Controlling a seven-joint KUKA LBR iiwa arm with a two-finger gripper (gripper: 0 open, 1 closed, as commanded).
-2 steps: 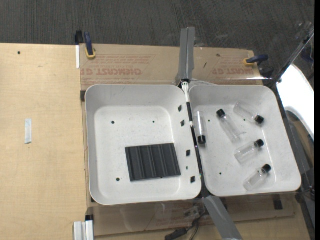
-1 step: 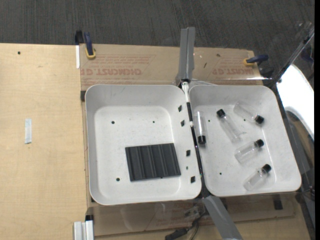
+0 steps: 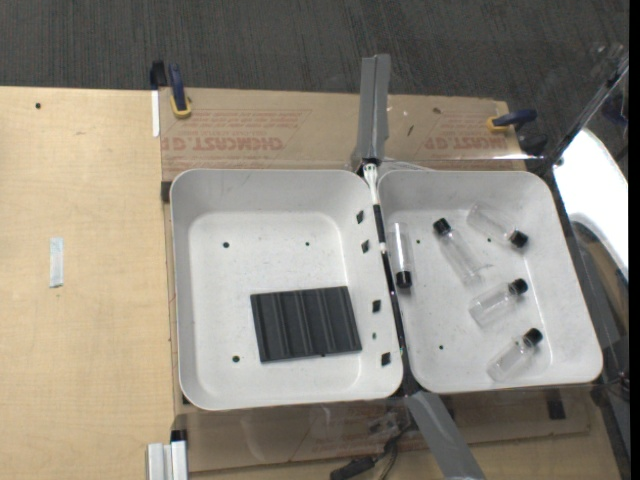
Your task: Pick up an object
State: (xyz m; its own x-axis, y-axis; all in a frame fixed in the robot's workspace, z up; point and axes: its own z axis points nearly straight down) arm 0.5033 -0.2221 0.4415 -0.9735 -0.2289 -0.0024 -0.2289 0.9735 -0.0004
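A flat black ribbed rectangular piece (image 3: 305,324) lies on the floor of the left white bin (image 3: 200,208), toward its front. The right white bin (image 3: 545,203) holds several clear vials with black caps, all on their sides. One vial (image 3: 400,256) lies along the bin's left wall. Another vial (image 3: 455,248) is near the middle, and a third (image 3: 497,226) is at the back right. Two more vials (image 3: 497,303) (image 3: 513,356) lie toward the front right, apart from each other.
Both bins rest on a cardboard sheet (image 3: 260,143) held by clamps at the back left (image 3: 172,88) and back right (image 3: 510,120). A grey upright bar (image 3: 374,108) stands behind the seam between the bins. Bare wooden bench (image 3: 80,268) extends left.
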